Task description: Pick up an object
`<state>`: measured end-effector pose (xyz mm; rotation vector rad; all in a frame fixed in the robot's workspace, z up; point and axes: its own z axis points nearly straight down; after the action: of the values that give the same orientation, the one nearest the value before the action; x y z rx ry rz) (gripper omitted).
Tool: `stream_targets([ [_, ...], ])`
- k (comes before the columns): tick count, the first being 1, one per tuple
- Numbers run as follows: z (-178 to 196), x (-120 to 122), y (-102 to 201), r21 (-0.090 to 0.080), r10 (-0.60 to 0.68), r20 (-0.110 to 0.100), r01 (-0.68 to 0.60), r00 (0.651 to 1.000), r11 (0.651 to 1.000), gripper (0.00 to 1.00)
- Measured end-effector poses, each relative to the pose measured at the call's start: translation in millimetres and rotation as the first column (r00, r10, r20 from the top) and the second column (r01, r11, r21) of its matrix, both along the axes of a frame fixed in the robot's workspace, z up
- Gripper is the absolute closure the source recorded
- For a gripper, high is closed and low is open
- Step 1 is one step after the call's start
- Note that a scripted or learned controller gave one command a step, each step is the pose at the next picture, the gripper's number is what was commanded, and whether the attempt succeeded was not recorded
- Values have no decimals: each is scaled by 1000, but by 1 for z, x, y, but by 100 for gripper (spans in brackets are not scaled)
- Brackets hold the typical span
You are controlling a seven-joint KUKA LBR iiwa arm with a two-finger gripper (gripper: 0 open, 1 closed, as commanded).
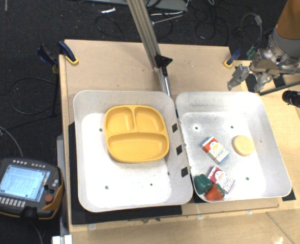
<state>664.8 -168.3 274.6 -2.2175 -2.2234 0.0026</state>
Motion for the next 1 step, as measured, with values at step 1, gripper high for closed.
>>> stream_targets([
  [1, 0, 0, 0, 0, 0, 0, 0, 1000, 1000, 0],
])
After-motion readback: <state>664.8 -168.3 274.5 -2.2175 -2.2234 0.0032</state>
